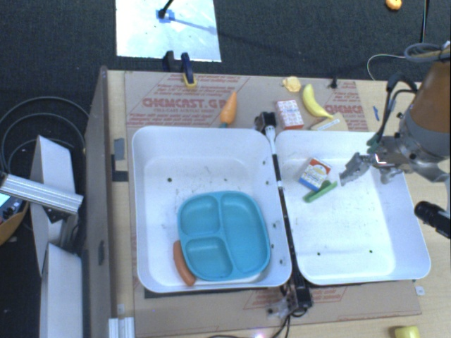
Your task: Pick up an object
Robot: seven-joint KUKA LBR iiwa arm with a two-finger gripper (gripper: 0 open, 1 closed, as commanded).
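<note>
Sausage (182,262) beside blue tray (224,235), left bin (148,189) | small box (314,173) and green stick (320,191), right bin (394,259), unlifted | gripper (354,167) just right of them, grip state unreadable | pick not yet made.

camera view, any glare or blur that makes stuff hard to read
In the camera view, light is even with soft shadows; the reflective sheet on the dark floor above the bench glares pale, the white bins look bright but not washed out, the claw is slightly soft, and print on the small carton beside the green stick is too small to read.
</note>
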